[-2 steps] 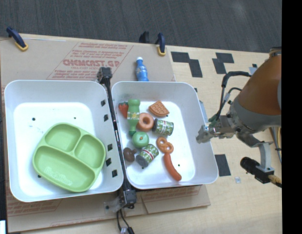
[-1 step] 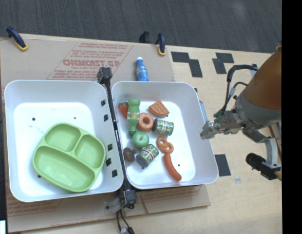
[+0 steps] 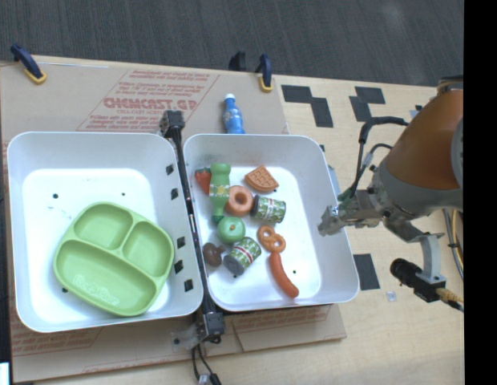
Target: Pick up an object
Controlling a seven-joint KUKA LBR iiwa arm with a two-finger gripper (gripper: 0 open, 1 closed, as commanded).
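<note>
Hanging just over the right wall of the right bin (image 3: 337,215), the pincer (image 3: 329,221) holds nothing, and I cannot tell how it is set. The toys lie in a little heap on the left side of that bin. The orange hot dog (image 3: 283,276) lies apart from the others, near the front. It looks light, hard and a bit slippery. I would grab it across its thin middle. The green plate (image 3: 112,257) sits in the left bin (image 3: 16,215).
</note>
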